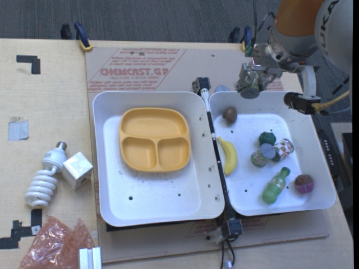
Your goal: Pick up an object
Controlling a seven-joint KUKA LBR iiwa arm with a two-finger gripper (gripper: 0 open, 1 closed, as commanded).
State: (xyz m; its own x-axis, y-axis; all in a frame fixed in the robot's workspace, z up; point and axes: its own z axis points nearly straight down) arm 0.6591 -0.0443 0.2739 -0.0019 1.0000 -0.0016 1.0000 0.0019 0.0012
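My gripper (249, 88) hangs above the back rim of the right bin (320, 167), raised off the floor of the bin. It looks shut on a small grey-green lump (248, 89) at its tips. In the right bin lie a yellow banana (227, 154), a brown ball (229, 115), a dark green piece (267, 138), a grey-blue cap (268, 151), a red and white piece (284, 147), a speckled ball (258, 159), a green bottle (275, 186) and a purple piece (304, 182).
The left bin (112, 195) holds a yellow divided plate (155, 139). On the bench to the left lie a spiral light bulb (44, 178), a white cube (77, 168) and a crumpled reddish bag (56, 244). Clamps sit along the bench's back edge.
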